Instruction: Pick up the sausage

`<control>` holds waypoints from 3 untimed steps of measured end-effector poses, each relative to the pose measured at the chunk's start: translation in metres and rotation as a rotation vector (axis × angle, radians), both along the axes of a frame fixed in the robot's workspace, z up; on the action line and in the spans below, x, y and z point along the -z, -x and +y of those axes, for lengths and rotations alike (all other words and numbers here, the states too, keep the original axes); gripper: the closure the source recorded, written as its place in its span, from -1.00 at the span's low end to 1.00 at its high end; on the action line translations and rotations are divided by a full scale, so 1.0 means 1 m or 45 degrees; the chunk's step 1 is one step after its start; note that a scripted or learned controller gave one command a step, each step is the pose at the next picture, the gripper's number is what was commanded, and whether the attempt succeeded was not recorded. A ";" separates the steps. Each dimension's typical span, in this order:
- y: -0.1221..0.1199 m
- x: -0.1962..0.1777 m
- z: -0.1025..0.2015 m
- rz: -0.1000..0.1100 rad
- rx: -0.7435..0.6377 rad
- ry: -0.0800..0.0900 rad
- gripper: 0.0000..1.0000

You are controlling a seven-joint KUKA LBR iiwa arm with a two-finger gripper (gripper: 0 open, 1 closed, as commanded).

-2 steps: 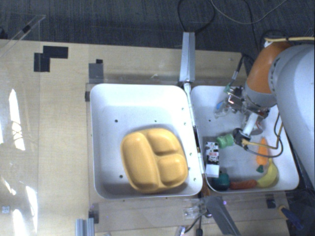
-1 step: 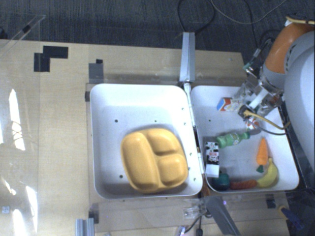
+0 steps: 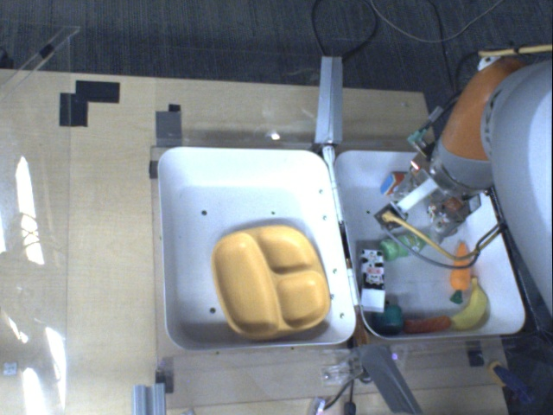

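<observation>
Gripper (image 3: 445, 213) hung over bin (image 3: 367, 188), its grip unreadable; sausage (image 3: 426, 324) lay apart by the near wall, not yet reached.

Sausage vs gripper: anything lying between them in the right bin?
Camera view: nothing but bare floor of the right bin between the gripper and the sausage. An orange piece sits just off that line, beside the banana.

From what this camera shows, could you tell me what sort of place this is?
Probably a robotics test bench: a robot arm reaches over the right bin, which holds what looks like toy food, such as a banana.
</observation>
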State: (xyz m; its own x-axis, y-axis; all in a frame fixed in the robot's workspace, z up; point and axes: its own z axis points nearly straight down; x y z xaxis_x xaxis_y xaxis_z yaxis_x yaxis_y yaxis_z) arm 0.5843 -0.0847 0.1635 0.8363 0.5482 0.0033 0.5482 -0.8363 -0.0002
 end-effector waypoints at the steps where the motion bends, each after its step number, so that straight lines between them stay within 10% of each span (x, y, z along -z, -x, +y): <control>1: -0.001 -0.011 0.001 -0.003 -0.011 0.000 1.00; 2: 0.000 -0.036 -0.023 0.000 0.010 0.002 1.00; 3: 0.000 -0.036 -0.022 0.000 0.008 0.003 -1.00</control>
State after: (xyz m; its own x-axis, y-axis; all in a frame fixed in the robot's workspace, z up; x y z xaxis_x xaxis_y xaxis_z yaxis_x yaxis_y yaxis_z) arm 0.5847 -0.1072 0.1993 0.8398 0.5429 0.0022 0.5429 -0.8398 0.0017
